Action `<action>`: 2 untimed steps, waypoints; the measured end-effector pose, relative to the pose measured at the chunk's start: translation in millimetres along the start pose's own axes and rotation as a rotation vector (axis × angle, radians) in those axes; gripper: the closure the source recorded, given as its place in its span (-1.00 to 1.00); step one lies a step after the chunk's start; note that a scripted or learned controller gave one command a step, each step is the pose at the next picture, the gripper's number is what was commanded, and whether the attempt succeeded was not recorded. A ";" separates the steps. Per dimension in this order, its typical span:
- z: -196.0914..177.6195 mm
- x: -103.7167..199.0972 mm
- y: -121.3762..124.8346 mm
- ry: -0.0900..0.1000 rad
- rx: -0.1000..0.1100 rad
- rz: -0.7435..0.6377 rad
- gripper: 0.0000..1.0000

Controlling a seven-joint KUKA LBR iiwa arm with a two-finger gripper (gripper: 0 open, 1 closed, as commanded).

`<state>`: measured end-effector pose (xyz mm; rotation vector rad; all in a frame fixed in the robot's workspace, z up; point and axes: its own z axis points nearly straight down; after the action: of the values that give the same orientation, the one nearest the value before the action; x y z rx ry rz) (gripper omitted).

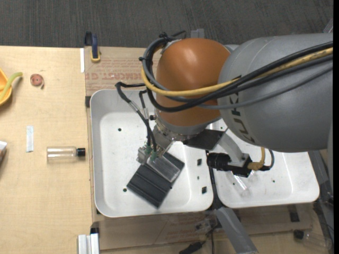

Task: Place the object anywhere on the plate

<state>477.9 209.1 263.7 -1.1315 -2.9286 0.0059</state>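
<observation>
I hang over the left bin (103, 142), my orange band and grey arm (275, 89) hiding much of both bins from above. My gripper (159, 165) is low over the bin floor — what shows beneath my wrist is a clear, boxy part and a dark ribbed block (150, 186) lying tilted toward the bin's near edge; whether that block is the object or part of me, I cannot tell, nor whether my jaws are wide or closed. The right bin (286, 187) shows some small clear bits. On my arm I read part of "KUKA". Printed red lettering runs along the cardboard (119, 67) behind the bins, too broken to read. A clear bottle with a black cap (64, 152) lies on the wooden bench (42, 205) — well left of the bins.
</observation>
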 end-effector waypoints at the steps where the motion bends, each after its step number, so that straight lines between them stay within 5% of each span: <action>1: 103.2 8.0 8.2 0.001 0.001 -0.009 1.00; 2: 92.0 -99.5 85.4 -0.001 -0.002 -0.065 1.00</action>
<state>608.7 205.2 171.3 -1.0355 -2.9654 0.0035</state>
